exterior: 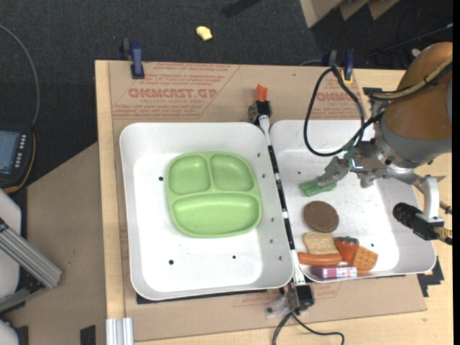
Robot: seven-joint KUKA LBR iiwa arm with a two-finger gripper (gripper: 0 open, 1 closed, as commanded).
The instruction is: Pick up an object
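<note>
The arm (420, 113) is in from the right, orange band up high, leaning over the right bin (392, 225). The claw (332, 176) is down low in the upper left part of that bin, and its tip sits right at a small green piece (313, 188), touching it or just beside it. From this angle nobody can tell whether the claw is apart or together, and nothing shows the green piece actually gripped. The piece lies flat on the bin floor, close to the divider between the two bins.

Below it, apart from the claw, sits a round brown disc (320, 216). Further down in the lower left corner there's a crowded little pile: a slice of toast (321, 244), a sausage (316, 259) lying along under it, a red-orange piece (348, 246), a waffle (365, 258) and a pink item (334, 272) against the front rim, all touching or nearly so.

Over in the left bin (144, 214), a green divided plate (213, 194) rests in the middle, well away from the action. A black cable (313, 113) loops from the arm across the top of the right bin. Both bins stand on the brown counter (108, 192), with a blue clamp (135, 54) at its far edge and a yellow scrap (204, 32) on the dark floor beyond.
</note>
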